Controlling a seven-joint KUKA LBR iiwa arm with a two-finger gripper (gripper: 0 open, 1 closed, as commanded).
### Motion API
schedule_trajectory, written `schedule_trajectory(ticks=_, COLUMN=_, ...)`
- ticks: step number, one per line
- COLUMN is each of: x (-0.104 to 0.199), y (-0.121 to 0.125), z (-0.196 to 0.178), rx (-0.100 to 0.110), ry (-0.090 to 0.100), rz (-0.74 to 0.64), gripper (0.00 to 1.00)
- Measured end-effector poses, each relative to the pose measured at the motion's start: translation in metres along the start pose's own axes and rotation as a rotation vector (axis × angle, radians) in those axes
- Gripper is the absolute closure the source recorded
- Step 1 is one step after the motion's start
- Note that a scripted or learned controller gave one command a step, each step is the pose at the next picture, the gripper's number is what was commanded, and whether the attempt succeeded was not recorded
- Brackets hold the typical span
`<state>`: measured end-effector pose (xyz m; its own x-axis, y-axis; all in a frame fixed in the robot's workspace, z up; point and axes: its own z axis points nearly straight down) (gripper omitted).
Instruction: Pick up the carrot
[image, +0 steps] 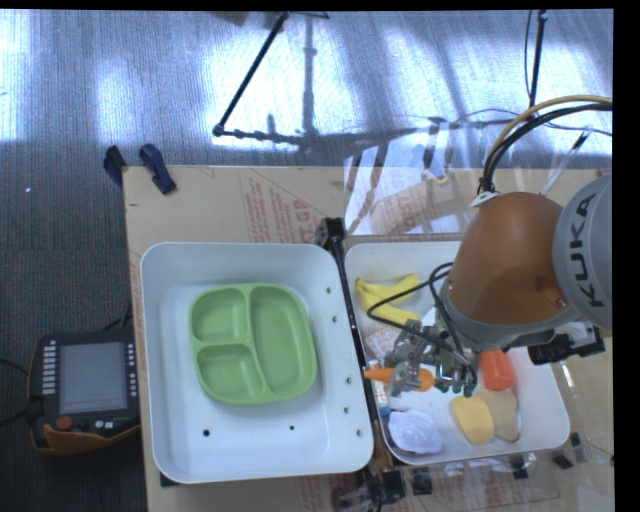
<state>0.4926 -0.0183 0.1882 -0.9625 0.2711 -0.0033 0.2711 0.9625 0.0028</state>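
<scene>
Carrot (382, 374): orange, lying near the left wall of the right bin (556, 436), its narrow end pointing left; the thicker end runs under the gripper.
Gripper (424, 370): low over the carrot's right end, hanging below the orange band of the arm (505, 265).
Fingers: too tangled with cables and metal parts to read; whether they are apart, together or clamped on the carrot cannot be told.
Neighbours: banana (385, 295) just behind, an orange block (497, 369) to the right, a yellow piece (471, 419) and a white crumpled thing (414, 432) in front.
Left bin (160, 440): holds a green divided plate (252, 343), well apart from the action.
Surface (225, 205): brown board beneath both bins.
Step in hand: probably closing on the carrot or settling over it.
Doing it well: straddle the carrot across its width near the thick end, keep off the bin wall, close fully, then lift straight up slowly so it does not roll out.
</scene>
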Motion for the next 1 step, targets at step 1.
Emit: schedule_trajectory(ticks=1, x=0.0363, y=0.0659, z=0.0021, rx=0.002, ry=0.007, rz=0.022, gripper=1.00)
